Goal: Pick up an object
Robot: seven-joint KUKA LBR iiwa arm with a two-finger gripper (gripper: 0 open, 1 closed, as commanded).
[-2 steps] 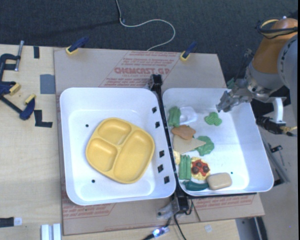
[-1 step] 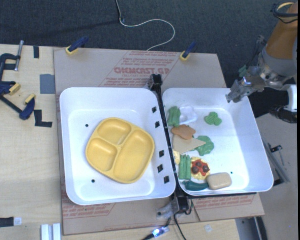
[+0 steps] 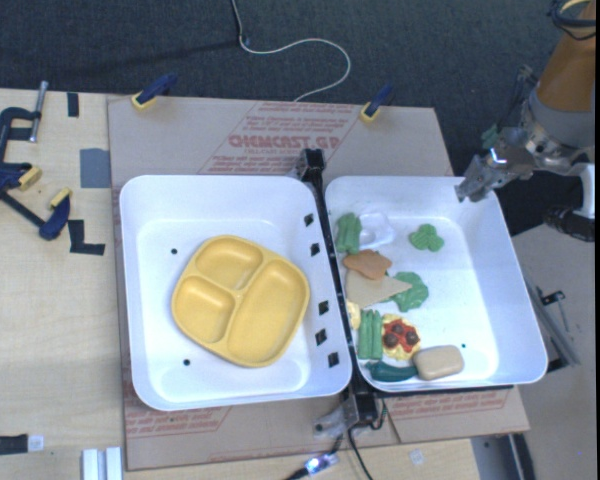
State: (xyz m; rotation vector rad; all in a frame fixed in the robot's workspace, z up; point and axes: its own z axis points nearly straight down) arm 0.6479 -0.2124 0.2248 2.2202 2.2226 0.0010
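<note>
the hand hangs over the far right corner of the right bin, at the end of the grey arm with its orange band coming in from the right; nothing sits between it and the bin rim, and whether it is spread or pressed together cannot be told from this angle. the things to pick lie in that same bin, all to the left of and nearer than the hand: a small green broccoli-like piece is the closest to it, near but apart; a long green piece and a clear wrapper lie by the left wall; a brown piece overlaps a tan wedge touching a green leafy piece; toward the near edge are a green pod, a red-and-yellow slice and a beige bun. the left bin holds a yellow divided plate. both bins rest on cardboard on the counter.
</note>
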